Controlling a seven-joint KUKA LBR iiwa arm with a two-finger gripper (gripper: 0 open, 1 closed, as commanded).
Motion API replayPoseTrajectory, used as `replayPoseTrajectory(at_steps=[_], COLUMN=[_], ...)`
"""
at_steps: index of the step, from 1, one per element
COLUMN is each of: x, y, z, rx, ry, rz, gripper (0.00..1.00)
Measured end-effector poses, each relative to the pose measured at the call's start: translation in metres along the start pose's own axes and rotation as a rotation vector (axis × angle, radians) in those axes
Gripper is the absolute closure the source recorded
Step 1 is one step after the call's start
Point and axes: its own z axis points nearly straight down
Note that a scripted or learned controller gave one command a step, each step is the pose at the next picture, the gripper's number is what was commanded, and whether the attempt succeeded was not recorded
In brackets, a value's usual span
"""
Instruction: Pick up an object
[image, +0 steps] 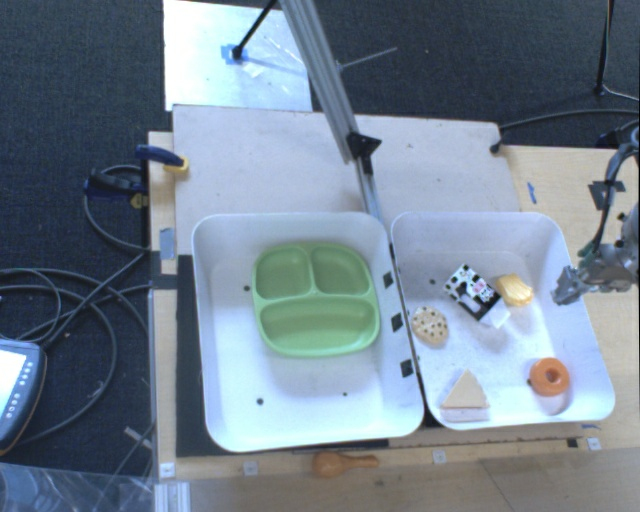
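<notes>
Over on the right side of the table the tool is hanging just past the right rim of the right bin, so it sits at the edge of the clutter rather than over any one piece; whether it's wide or narrow I honestly can't tell from where I'm standing, it's a small grey blur at that angle, and I see nothing gripped in it.

All the candidates for picking are in that right bin, which I guess is why the arm comes in from that side; a black-and-white patterned block sits near the middle with a yellow lump just beside it toward the tool; a cookie lies lower left near the divider wall; a tan wedge that looks like a sandwich slice rests near the front rim; an orange ring, donut-ish, is in the front right corner.

Everything is spread apart with bare white around each piece, which should make a clean top grab easier; my guess is the yellow lump or the ring is the easiest reach since they're nearest the tool.

Left bin holds just a green divided tray, lying flat in the middle; looks more like a drop-off spot than a target; a wooden-looking thing lies on the table in front of the bins, out of play.
</notes>
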Motion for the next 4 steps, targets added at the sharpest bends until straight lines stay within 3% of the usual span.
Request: replayPoseTrajectory(at_steps=[1,4], x=[0.0,0.166], y=[0.002,0.046], z=[-0.029,-0.04], rx=[0.003,0.005], ry=[0.001,0.005], rz=[-0.001,-0.005], gripper=[1.0,1.0])
